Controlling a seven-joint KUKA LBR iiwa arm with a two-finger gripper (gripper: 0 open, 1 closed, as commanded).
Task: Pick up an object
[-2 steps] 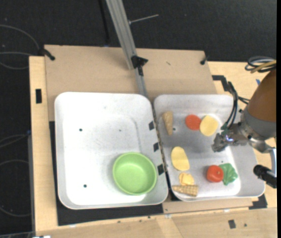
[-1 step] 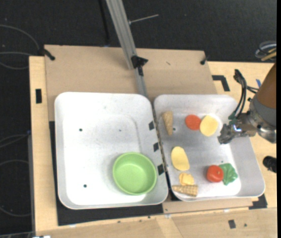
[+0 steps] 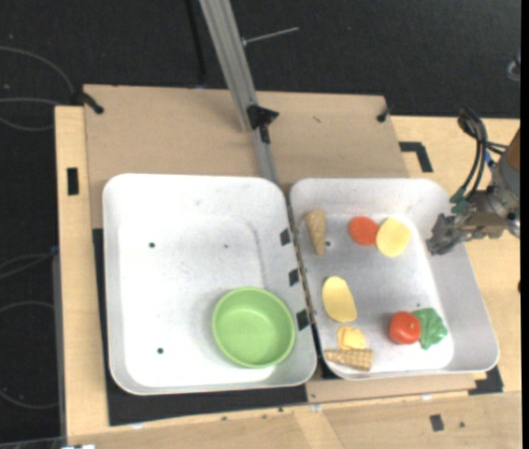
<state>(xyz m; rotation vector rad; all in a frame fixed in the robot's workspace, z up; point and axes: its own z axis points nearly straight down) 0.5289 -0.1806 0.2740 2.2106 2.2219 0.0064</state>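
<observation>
Fingers' state I could not tell: gripper sat at the right bin's right rim, holding nothing I could see. Nearest lay a round yellow piece, touching an orange ball; no clear long axis.

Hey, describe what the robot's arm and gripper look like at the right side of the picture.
The grey metal two-finger gripper is a small, boxy, dark grey assembly, blurred at this size. Above it sits a sliver of the arm's orange band. Thin dark cables loop down from the arm to the gripper body.
</observation>
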